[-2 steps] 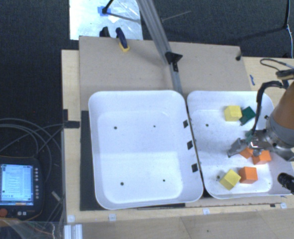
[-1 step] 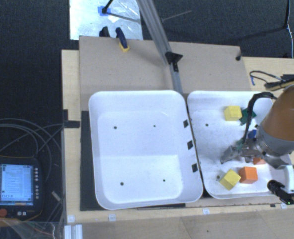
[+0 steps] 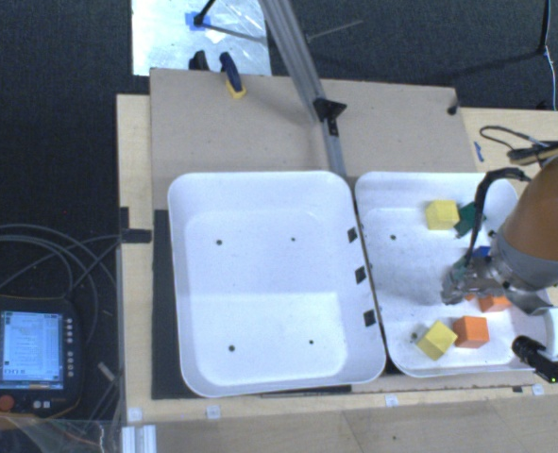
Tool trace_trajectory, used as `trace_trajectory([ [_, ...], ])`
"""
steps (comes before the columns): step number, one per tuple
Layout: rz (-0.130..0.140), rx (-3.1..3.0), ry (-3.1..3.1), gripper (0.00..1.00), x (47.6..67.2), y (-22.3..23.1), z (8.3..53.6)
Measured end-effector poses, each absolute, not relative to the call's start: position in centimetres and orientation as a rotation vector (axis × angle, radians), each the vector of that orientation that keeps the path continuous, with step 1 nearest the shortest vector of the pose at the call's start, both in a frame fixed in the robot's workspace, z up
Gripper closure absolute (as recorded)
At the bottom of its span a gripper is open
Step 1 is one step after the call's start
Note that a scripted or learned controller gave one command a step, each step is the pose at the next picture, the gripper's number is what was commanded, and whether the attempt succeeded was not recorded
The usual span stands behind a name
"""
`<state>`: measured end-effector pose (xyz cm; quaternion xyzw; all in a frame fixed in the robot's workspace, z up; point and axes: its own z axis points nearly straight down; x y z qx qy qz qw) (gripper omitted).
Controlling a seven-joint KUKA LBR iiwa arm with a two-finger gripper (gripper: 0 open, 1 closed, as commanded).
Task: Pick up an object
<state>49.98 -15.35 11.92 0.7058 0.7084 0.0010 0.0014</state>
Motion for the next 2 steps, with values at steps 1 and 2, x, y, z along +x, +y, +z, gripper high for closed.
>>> trace_trajectory([
  [1,0.004,2.214,2.221,1.00,49.8,-16.0,16.5],
  [2,0.007,2.209,2.222,1.00,49.9,-15.4,22.7],
])
